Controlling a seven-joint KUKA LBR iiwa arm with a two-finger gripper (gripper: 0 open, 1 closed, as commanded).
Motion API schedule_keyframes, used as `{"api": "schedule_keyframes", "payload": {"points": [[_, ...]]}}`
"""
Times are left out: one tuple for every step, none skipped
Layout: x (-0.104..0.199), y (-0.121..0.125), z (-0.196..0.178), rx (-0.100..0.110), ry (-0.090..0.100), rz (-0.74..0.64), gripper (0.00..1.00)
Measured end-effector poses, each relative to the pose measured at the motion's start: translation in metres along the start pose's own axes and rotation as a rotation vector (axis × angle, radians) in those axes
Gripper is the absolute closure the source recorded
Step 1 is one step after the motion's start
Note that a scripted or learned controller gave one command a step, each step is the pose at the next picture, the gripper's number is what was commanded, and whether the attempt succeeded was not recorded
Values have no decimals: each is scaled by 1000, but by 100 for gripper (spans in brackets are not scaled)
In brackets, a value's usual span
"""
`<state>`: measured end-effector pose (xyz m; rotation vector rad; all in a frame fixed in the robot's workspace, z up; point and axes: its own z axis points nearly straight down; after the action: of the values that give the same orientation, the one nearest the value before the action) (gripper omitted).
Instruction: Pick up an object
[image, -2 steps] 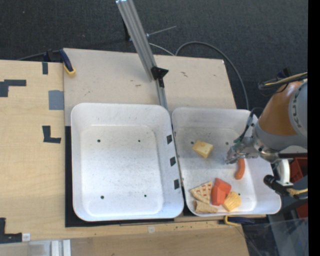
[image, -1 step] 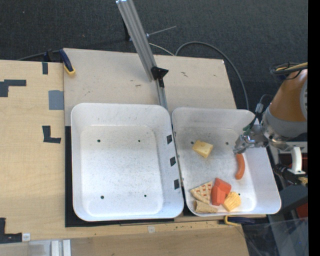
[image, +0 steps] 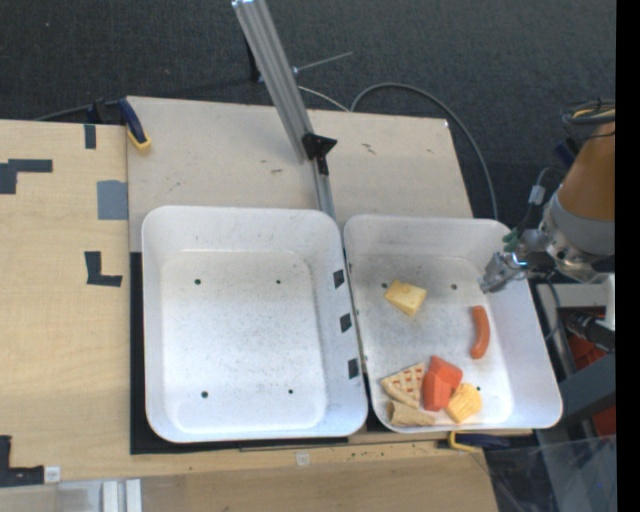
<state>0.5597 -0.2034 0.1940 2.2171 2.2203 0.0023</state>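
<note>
Gripper (image: 497, 272), finger state indeterminate, nothing visibly held, at right bin (image: 530, 400) rim; risk: striking the rim or missing the nearby sausage (image: 480, 331), yellow block (image: 405, 297).

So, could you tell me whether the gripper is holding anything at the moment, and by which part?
Nothing is held: the gripper hangs over the right bin's upper right edge with nothing between its fingers.
</note>
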Motion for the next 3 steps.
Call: {"api": "schedule_keyframes", "payload": {"points": [[-5, -3, -52, -1, 0, 0, 100], [52, 0, -56, 3, 3, -5, 100], [107, 12, -63, 4, 4, -6, 100]]}}
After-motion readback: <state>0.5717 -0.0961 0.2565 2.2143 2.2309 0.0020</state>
